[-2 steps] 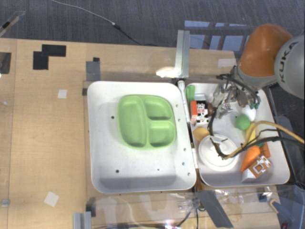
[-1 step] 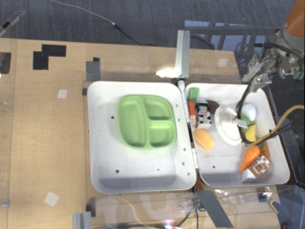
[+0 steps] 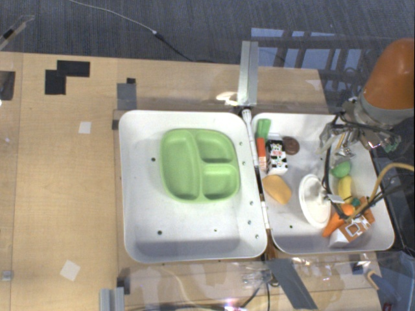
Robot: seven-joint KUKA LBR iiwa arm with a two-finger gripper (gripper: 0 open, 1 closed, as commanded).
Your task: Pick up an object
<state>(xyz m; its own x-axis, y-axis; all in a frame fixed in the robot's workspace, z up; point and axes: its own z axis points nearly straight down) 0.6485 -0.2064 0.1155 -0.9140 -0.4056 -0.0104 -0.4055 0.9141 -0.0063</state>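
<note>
Camera view has the gripper point(image 3: 338, 141) hanging over the far right part of the right bin point(image 3: 305, 241), under the arm's orange band point(image 3: 392, 73). Honestly can't tell how the gripper is set, it's just a tangle of metal from this angle, and nothing is visibly held in it.

Closest thing to grab looks like the small green fruit point(image 3: 341, 170), sitting just below the gripper toward the near edge, with a yellow one point(image 3: 344, 186) right behind it on the same line. So I'd say the move is basically a short nudge toward the near edge, then straight down. The green divided plate point(image 3: 198, 164) in the left bin point(image 3: 139, 173) is way off.
</note>
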